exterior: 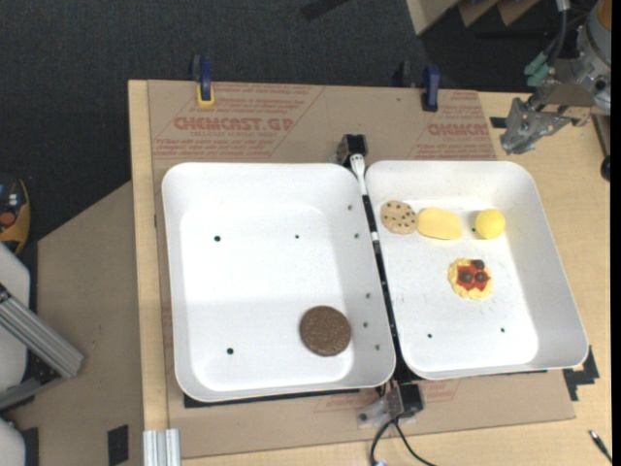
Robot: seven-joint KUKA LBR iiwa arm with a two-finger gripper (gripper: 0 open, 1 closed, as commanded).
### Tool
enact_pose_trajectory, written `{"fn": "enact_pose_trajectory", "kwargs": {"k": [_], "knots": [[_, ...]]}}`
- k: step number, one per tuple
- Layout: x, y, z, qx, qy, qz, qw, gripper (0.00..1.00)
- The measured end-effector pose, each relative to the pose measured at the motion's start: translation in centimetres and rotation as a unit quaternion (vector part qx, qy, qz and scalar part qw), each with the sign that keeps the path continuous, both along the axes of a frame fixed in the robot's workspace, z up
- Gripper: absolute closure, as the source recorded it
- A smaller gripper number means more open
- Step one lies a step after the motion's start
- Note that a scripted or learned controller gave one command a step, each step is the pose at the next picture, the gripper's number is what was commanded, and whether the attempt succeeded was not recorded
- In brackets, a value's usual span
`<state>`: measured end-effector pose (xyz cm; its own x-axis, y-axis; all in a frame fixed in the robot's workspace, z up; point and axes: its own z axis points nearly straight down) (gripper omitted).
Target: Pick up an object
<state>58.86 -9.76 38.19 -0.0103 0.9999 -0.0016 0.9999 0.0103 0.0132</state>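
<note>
A brown board (320, 115) covers the bench, pinned at its far edge by two blue clamps, one at 11 o'clock (203, 79) and one near 1 o'clock (430, 85); dark carpet-like floor (146, 17) lies beyond it. Red print on the board reads "CHEMCAST GP" (233, 121), repeated partly at the right. Two shallow white bins sit side by side, touching along a black centre seam. The left bin (194, 260) holds one round dark brown cookie (324, 330) toward its 5 o'clock corner. The right bin (543, 299) holds four pieces in its far half: a chocolate-chip cookie (398, 216) at 10 o'clock, a pale yellow oval piece (440, 223) just beside it, a small yellow ball (490, 223) near that, and a yellow tart with red topping (472, 278) close to the bin's centre. The gripper (524, 129) hangs at 2 o'clock, off the right bin's far corner, above the board; whether its jaws are apart or together cannot be told, and nothing shows between them.
</note>
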Motion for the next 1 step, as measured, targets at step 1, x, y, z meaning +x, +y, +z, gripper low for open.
{"fn": "enact_pose_trajectory", "kwargs": {"k": [1], "knots": [[-0.79,3.77,-9.32,0.002,0.011,-0.003,0.9999,1.0]]}}
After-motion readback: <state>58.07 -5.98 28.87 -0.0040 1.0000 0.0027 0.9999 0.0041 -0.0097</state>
